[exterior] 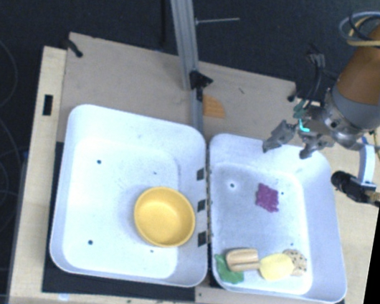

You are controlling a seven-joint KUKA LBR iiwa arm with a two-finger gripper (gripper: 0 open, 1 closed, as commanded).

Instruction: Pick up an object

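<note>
The gripper (pixel 292 145) hangs above the far rim of the right bin (pixel 326 208), fingers spread apart with nothing between them. A purple object (pixel 268 197) lies mid-bin, while a tan block (pixel 242 258), yellow piece (pixel 275 267) and speckled item (pixel 295 259) cluster at the near edge. The left bin (pixel 93 167) holds a yellow bowl (pixel 164 217).

Grey arm (pixel 377 79) w/ orange band, cable loops on top, dark-fingered gripper (pixel 292 145) w/ small teal light.
</note>
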